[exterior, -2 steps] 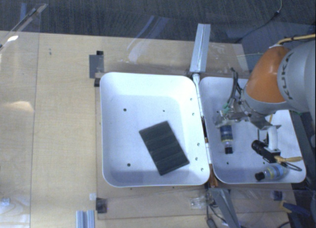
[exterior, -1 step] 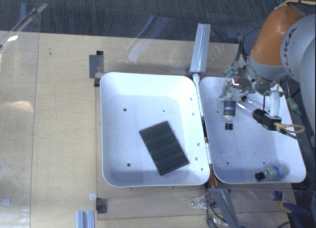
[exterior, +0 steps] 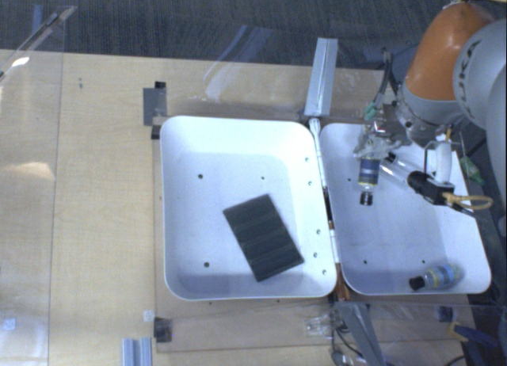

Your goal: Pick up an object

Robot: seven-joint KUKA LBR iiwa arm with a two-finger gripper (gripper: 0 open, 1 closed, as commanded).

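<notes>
Bottle (exterior: 434,278) perhaps, hand (exterior: 367,186) partly hidden

1. A robotics lab or test cell is indicated by a pale wooden bench (exterior: 87,198) on which two shallow white bins (exterior: 178,198) are fixed side by side.
2. Metal brackets (exterior: 321,79) are seen at the bin edges.
3. Grey office-type carpet (exterior: 198,8) is seen behind the bench.

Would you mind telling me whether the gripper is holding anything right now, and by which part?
It cannot be told. The gripper hangs over the right bin, well apart from the small bottle lying near its front edge.
</notes>
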